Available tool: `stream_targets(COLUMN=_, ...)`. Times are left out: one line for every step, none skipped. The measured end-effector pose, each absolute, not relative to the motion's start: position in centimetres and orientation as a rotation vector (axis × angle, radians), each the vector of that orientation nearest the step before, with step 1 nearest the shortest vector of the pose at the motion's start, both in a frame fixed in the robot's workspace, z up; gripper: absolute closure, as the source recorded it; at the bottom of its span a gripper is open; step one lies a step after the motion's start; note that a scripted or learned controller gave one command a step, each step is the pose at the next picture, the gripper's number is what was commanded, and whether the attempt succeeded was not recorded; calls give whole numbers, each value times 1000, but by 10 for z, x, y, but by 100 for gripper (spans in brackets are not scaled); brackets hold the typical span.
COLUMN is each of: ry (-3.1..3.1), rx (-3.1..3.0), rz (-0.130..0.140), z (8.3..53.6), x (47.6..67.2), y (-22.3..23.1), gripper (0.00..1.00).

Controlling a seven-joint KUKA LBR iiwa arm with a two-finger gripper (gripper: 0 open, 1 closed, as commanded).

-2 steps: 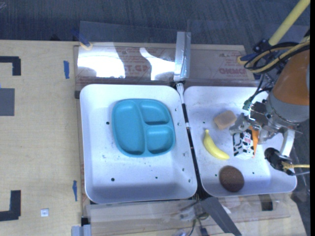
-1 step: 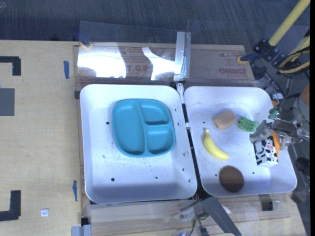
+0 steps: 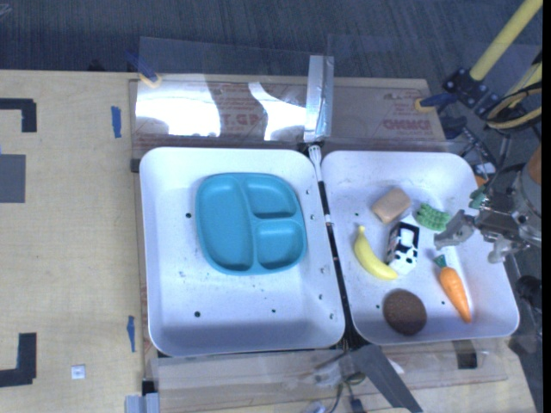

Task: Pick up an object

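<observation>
from the overhead camera i see the gripper [image 3: 472, 236] at the right bin's [image 3: 362, 175] right edge, its fingers spread apart with nothing between them. in that bin lie a banana [image 3: 372, 255], a black-and-white cow toy [image 3: 402, 245], a tan block [image 3: 391, 204], a green piece [image 3: 434, 217], a carrot [image 3: 454, 289] and a brown ball [image 3: 405, 311]. the left bin [image 3: 164, 274] holds a blue divided plate [image 3: 250, 222].
</observation>
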State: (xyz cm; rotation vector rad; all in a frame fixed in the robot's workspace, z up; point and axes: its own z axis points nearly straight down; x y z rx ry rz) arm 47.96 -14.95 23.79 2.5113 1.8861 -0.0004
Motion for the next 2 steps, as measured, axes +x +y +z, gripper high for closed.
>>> stream_targets(ry=1768, rx=2598, rz=-5, z=175, x=549, y=-139, gripper=0)
stream_targets(ry=2097, rx=2346, rz=-4, z=103, x=566, y=-138, gripper=0)
